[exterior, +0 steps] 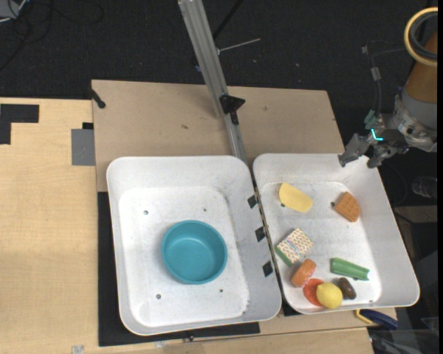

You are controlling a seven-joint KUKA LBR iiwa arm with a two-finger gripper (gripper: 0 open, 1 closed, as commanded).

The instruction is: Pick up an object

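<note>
My gripper (362, 158) hangs over the far right corner of the right bin (399, 242), its two dark fingers spread apart with nothing between them. In that bin lie a yellow wedge (295, 198), an orange waffle-like piece (348, 206), a checkered block (294, 245), a green bar (349, 268), an orange-red piece (304, 273), a yellow ball (329, 295) and a small brown piece (348, 287). The orange waffle piece is the nearest to the gripper, below and slightly left of it.
The left bin (133, 190) holds a teal bowl (194, 251). A metal rail (210, 65) slants up from between the bins at the back. Black clips (260, 233) sit along the divide between the bins. The arm's orange-banded wrist (422, 57) rises at the right.
</note>
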